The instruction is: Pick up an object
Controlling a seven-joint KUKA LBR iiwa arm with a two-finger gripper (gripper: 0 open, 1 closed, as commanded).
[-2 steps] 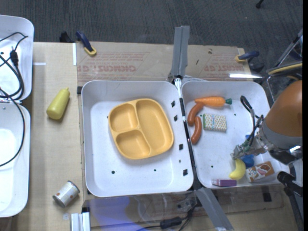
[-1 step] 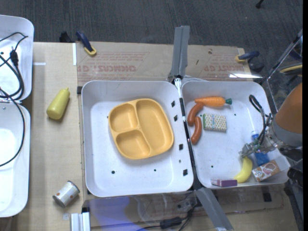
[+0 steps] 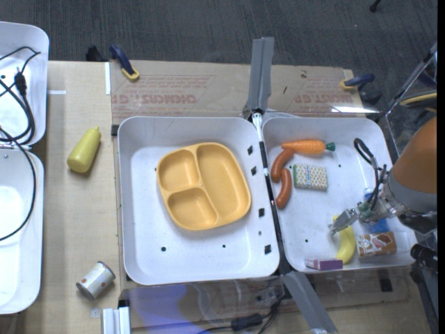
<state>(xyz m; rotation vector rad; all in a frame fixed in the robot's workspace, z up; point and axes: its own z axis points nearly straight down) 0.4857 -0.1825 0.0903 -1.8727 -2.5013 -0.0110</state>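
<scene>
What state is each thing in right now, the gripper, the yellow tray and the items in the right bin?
Gripper: low over the banana, grip unclear.
Banana: lying flat in the right bin.
Yellow tray: upright, compartments bare.
Carrot: lying flat.
Sausages: lying flat.
Juice carton: on its side.

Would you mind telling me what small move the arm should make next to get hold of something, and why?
Probably a short descent onto the banana. The gripper hangs just above its upper end in the right bin, nothing shows between its fingers, and the juice carton sits close beside, so a straight drop seems safer than sliding sideways.
</scene>
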